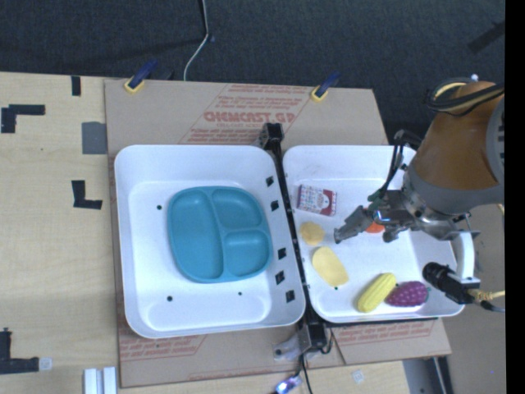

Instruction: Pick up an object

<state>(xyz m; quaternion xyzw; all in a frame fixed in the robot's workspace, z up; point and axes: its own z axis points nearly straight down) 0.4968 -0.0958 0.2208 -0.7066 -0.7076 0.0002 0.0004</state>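
Note:
My gripper [365, 235] hangs over the middle of the right bin [353, 161] with its two dark fingers spread apart, so it is open. A small orange object [375, 228] shows between the fingers, mostly hidden by them; whether they touch it I cannot tell. A red and white packet [317, 199] lies to the upper left of the gripper. A small yellow piece [312, 234] and a larger yellow fruit [330, 266] lie to its left and lower left. A yellow corn cob [376, 292] and purple grapes [408, 294] rest by the bin's front wall.
The left bin [131, 220] holds a teal divided plate [220, 233]. The orange-banded arm [455, 158] covers the right bin's right side. Both bins sit on a cardboard sheet [238, 109] with a cable at the back.

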